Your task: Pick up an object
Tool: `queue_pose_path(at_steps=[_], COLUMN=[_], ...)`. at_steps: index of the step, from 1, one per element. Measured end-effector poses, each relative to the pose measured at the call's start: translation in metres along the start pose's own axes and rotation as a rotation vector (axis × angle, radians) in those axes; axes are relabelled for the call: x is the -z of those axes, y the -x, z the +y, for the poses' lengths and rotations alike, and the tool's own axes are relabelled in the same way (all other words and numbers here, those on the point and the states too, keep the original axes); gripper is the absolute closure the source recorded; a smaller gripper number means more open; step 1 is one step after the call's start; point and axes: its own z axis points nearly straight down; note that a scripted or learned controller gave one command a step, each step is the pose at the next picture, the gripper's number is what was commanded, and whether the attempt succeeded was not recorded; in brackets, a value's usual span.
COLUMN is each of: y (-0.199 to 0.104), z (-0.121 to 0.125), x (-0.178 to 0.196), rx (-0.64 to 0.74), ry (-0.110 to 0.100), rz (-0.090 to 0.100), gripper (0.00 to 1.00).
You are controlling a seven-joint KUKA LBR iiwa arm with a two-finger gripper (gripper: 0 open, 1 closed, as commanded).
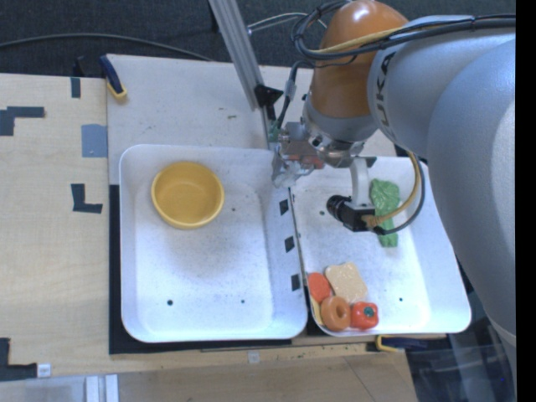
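Near the bench's far edge the jaws (289, 167) are held; their state cannot be told. The donut (335, 312) should be approached squarely.

arm (452, 82): grey casing | wrist band (356, 57): glossy orange dome | cables (402, 199): black and yellow loops

two white bins (201, 316), blue-yellow clamp (114, 79), bench (42, 224)
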Motion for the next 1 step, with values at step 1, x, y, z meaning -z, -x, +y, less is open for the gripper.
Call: queue_pose_path(at_steps=[1], y=[-0.0428], z=[-0.0079], x=[-0.0047], rx=[0.0], ry=[0.001], rz=[0.0], gripper=[1.0])
